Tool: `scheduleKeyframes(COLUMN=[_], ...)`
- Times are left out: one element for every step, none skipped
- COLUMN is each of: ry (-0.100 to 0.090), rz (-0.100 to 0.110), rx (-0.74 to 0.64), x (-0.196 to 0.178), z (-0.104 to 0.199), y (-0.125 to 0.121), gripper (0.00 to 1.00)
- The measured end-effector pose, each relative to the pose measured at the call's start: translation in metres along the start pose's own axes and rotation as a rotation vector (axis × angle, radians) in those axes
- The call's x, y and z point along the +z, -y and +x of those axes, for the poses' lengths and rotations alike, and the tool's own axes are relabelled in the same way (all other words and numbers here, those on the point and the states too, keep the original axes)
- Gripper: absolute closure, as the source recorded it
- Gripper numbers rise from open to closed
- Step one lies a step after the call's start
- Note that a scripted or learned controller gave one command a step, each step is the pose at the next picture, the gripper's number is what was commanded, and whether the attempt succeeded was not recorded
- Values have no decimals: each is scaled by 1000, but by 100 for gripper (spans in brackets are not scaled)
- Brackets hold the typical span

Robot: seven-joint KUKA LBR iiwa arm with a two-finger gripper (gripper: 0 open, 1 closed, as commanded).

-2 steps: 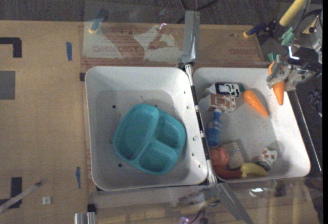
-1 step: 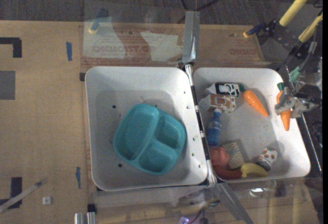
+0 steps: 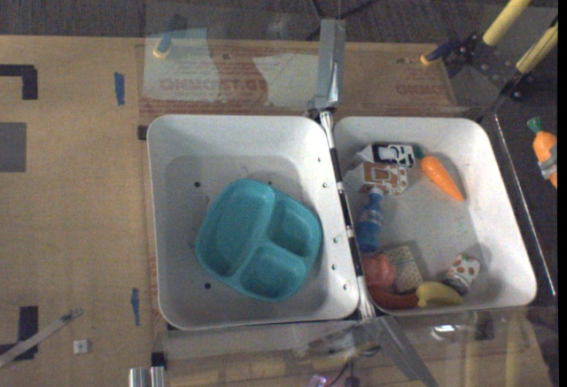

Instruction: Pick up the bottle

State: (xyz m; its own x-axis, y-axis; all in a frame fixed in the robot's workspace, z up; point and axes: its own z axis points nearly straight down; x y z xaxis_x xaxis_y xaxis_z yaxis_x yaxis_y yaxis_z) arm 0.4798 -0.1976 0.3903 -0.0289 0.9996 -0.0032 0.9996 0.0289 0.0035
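A small blue bottle (image 3: 369,221) with a pale cap lies in the right bin (image 3: 496,226), close against its left wall, pointing up and down in the camera view. Just above it sits a small brown and white carton (image 3: 384,175). Below it lie a red round fruit (image 3: 381,271) and a tan patterned block (image 3: 407,266).
The right bin also holds an orange carrot (image 3: 441,178), a black and white carton (image 3: 395,152), a yellow banana (image 3: 438,293) and a small red-spotted cup (image 3: 462,272). In the left bin (image 3: 177,155) lies a teal divided plate (image 3: 259,239). An orange toy (image 3: 544,150) sits outside at the right.
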Motion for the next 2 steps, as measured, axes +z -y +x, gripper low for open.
scheduleKeyframes(ry=[-3,-4], rz=[4,5], rx=[54,-13], x=[95,111], z=[-26,-22], y=[2,1], gripper=[100,100])
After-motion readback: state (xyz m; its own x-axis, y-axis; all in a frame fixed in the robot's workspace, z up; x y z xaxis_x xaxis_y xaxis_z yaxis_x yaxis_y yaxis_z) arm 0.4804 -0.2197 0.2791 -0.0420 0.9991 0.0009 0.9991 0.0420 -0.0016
